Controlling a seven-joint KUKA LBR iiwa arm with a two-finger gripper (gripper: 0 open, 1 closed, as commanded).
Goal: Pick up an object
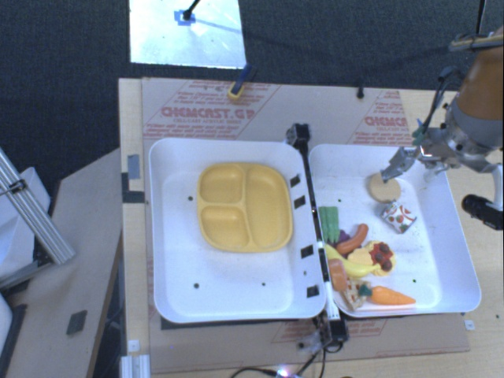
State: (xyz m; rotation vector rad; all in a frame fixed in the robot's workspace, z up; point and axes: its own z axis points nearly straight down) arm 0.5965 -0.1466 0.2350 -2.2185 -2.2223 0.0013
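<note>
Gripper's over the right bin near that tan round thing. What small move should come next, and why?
Probably a short straight descent onto the tan round piece. The gripper sits just above its upper right edge in the right bin, and the piece lies apart from the red and white block and the toy food pile, so there is free room around it.

Worktop stock count: two bins, one tray, a handful of toy foods.

White bins (236, 309), 2; yellow divided tray (244, 207), 1, in the left bin. Right of the tray: tan disc (383, 189), 1; red-and-white packet (399, 217), 1; carrot (391, 296), 1; sausage (353, 238), 1; banana (358, 264), 1.
</note>
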